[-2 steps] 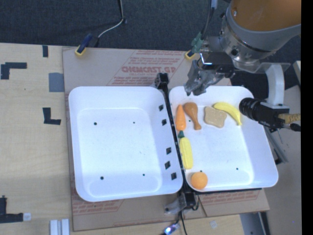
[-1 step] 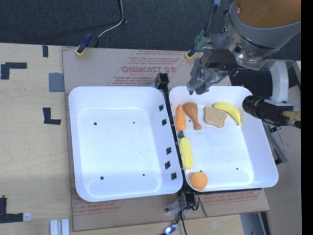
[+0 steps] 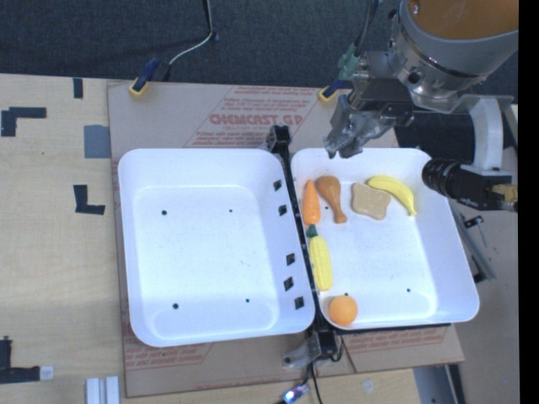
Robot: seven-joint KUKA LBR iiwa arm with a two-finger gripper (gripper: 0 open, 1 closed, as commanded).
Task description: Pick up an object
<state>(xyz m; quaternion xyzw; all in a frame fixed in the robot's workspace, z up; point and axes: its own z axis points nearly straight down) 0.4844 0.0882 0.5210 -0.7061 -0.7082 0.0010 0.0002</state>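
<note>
Right now the toy food all lies in the right bin (image 3: 438,293), and any piece could be the one to pick. A brown chicken leg (image 3: 331,197) and an orange carrot (image 3: 311,202) lie side by side near the bin's far left corner, the carrot tight against the left wall. Beside them, toward the far right corner, a slice of bread (image 3: 370,201) touches a yellow banana (image 3: 396,193). A yellow corn cob (image 3: 320,262) lies along the left wall below the carrot. A round orange (image 3: 343,310) sits at the near left corner.

The gripper (image 3: 344,145) hangs over the far left edge of that bin, just above the chicken leg. Its fingers point down and sit close together, with nothing between them. I cannot tell if a small gap is left.

The left bin (image 3: 202,251) has no food in it.

What could go wrong? I think the fingers may be too close together to fit around the leg, so they could just push it. The carrot and corn hug the wall, so a finger might bump the wall. The bread and banana touch, so grabbing one could drag the other. The orange is round and could roll away.
</note>
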